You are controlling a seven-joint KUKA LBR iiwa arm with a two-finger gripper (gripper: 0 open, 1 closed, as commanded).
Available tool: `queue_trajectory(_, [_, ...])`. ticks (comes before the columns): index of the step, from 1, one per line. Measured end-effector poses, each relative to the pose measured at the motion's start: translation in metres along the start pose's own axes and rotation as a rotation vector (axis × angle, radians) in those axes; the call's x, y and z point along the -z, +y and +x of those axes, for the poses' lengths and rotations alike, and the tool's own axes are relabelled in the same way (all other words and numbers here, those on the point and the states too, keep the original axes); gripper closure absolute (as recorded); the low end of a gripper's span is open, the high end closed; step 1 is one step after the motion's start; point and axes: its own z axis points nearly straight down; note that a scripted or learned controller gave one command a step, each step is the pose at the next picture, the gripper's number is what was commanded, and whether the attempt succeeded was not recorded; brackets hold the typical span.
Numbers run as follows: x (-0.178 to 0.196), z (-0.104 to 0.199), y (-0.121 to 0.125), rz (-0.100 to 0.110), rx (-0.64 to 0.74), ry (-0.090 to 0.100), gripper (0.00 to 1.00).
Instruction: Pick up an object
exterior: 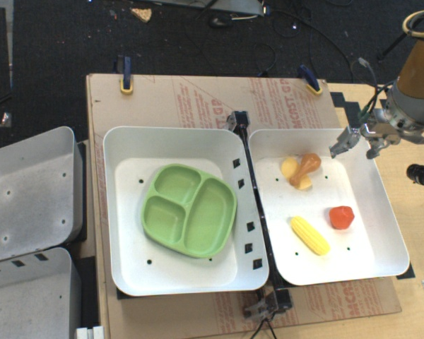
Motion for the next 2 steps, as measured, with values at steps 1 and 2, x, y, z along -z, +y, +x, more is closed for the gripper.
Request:
queue_trajectory(1, [-0.062, 0.002, 0.005, -0.002, 0.002, -0.001, 0.0])
queue_trajectory(2, [-0.115, 0.003, 0.004, 0.0, 0.002, 0.0, 0.0])
